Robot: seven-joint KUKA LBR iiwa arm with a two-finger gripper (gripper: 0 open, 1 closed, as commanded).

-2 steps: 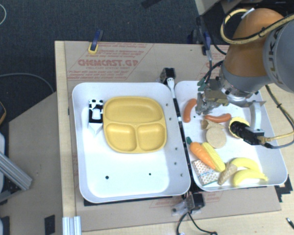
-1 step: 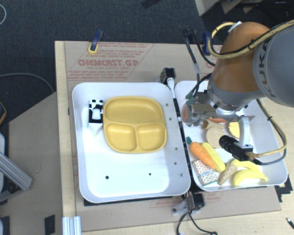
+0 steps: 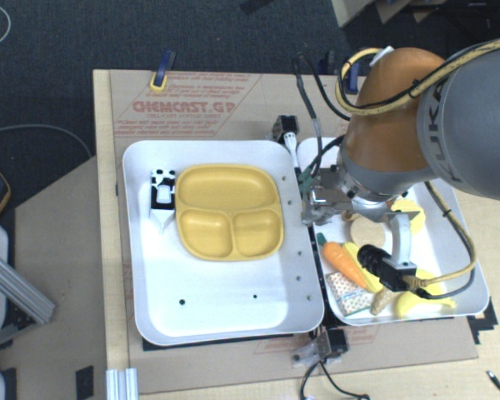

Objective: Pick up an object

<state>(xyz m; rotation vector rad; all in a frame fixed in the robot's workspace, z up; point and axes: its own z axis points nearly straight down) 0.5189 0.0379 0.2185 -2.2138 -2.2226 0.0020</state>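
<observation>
one yellow tray, one carrot

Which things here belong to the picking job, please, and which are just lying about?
Likely for the job, in the right bin under the arm: carrot, patterned packet, banana.
Just lying about: yellow plate and black-and-white piece in the left bin; clamp on the board.
</observation>
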